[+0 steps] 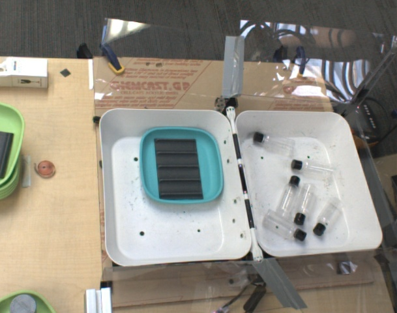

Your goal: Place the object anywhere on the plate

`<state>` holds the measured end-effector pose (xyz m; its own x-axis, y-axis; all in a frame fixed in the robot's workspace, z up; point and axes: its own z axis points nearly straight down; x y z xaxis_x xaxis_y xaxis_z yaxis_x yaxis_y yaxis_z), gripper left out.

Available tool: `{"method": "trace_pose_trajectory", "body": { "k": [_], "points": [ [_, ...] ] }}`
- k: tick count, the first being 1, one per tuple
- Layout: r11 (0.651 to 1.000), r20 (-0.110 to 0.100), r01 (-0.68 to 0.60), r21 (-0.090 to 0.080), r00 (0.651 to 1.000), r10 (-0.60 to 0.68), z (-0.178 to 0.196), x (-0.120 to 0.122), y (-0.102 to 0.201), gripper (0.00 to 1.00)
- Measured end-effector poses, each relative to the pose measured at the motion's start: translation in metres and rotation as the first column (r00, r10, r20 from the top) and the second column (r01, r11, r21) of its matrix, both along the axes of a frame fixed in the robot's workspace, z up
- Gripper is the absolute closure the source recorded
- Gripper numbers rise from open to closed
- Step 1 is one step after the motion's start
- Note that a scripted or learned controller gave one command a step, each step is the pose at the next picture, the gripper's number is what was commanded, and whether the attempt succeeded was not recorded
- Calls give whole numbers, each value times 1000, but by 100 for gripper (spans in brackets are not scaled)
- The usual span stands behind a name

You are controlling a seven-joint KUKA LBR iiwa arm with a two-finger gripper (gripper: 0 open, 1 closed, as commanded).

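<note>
Pincer state: cannot tell; clear black-capped vials point(296, 201) overlap in the right bin point(354, 142), hard to count.

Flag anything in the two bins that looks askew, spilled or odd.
Nothing looks damaged. The clear vials lie scattered on their sides at mixed angles in the right bin, none upright. The teal plate sits flat in the left bin.
</note>
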<state>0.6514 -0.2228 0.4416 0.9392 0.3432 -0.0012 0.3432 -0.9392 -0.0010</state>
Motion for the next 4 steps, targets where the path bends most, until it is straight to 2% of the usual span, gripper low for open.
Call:
{"method": "trace_pose_trajectory", "body": {
  "k": [1, 4],
  "points": [
    [989, 1, 147, 0, 989, -147, 1, -2, 0, 0],
    [989, 0, 148, 1, 989, -148, 0, 1, 0, 0]
  ]
}}
